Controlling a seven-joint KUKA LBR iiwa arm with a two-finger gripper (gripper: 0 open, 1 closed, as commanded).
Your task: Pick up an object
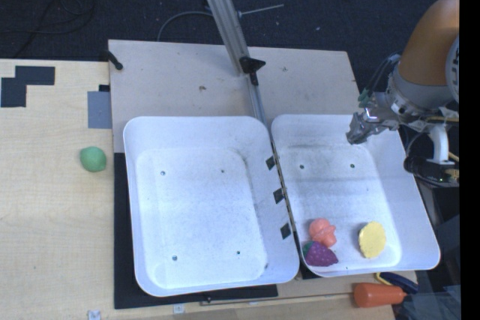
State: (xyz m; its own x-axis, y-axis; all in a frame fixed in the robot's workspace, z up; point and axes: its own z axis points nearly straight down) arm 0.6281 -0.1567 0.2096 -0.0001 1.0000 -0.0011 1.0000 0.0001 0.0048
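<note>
Orange, purple and yellow objects (322, 230) sit untouched at the lower right of the right bin (409, 195), so I've grabbed nothing yet, my gripper (358, 133) above the bin's upper edge, its state unclear.

- My gripper (358, 133) hangs over the right bin's (420, 217) far edge, with open floor below me.
- An orange piece (322, 230), purple piece (321, 255) and yellow piece (372, 239) crowd its near end.
- The divider clips (278, 195) block the seam.
- The left bin (135, 191) offers wide passage.
</note>
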